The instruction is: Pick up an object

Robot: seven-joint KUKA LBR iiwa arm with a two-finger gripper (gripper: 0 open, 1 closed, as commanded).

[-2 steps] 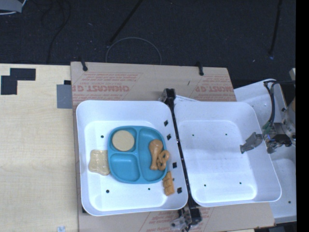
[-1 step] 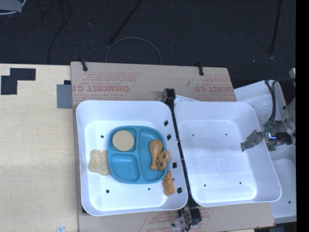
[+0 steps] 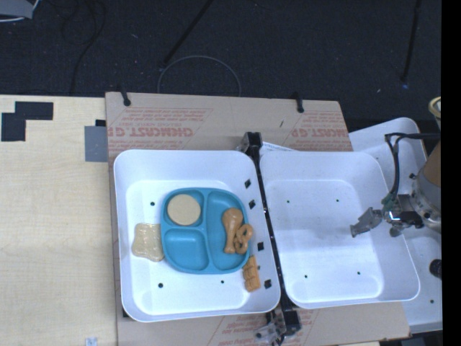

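Well left of fingers: pretzel on blue tray.

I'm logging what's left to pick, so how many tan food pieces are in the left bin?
5. A round piece and two overlapping pieces, one long and one pretzel-like, lie in the blue tray; a pale piece touches its left edge; one lies by its lower right corner.

Arm at right edge: grey metal wrist w/ orange-brown patch above it. Black cable loops up and over from wrist. Gripper small, dark grey, angular, w/ bright silver bits near its base. Details blurry.
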